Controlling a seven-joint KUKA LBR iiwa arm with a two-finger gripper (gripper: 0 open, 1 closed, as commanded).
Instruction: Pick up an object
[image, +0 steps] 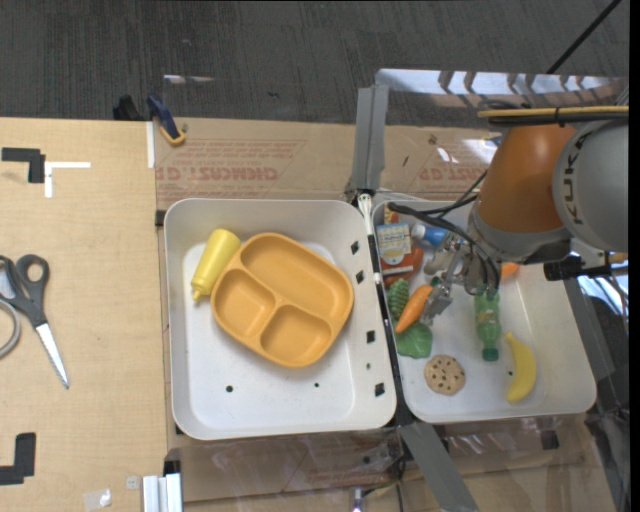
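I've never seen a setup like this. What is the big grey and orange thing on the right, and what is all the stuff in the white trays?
You are looking down at a slant from one camera fixed above a bench. The grey and orange thing is a robot arm reaching in from the right; its gripper is a two-finger claw for picking things up. It hangs low over the right bin, among toy food: a carrot, a cookie, a banana and a green bottle. I cannot tell whether it holds anything. The left bin has a yellow divided plate and a yellow bottle. Scissors lie on the bench outside.
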